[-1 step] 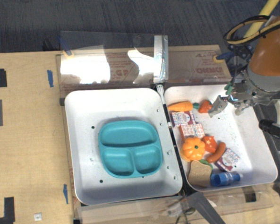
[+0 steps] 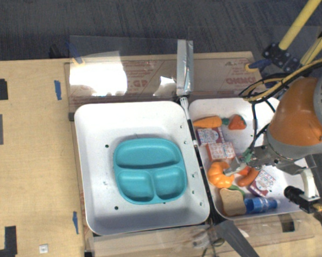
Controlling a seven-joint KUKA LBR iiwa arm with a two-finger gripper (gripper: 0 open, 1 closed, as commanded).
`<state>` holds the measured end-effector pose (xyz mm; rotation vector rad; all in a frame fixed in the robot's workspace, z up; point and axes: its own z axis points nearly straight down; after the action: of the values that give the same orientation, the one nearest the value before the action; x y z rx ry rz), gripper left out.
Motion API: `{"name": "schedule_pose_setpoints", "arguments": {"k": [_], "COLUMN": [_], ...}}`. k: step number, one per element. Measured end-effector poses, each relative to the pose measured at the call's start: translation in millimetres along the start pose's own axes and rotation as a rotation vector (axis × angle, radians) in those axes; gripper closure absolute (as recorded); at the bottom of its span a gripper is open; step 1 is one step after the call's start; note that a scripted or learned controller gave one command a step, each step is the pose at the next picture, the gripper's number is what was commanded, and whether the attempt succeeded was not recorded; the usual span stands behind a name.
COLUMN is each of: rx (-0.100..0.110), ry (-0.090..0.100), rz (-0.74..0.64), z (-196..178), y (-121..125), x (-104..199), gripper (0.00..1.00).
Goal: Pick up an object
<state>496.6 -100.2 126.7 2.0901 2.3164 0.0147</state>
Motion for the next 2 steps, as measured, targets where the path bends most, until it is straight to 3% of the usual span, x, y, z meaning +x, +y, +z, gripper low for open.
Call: {"name": "schedule_pose_setpoints", "arguments": {"k": [1, 2], "rx": [-0.036, 0.011], "ry": [0.002, 0.011], "rz": [-0.010, -0.040], "z": [17.5, -61.0], "y": [67.9, 89.2], "x": [-9.3, 58.4], "gripper": [0.00, 0.00]}}
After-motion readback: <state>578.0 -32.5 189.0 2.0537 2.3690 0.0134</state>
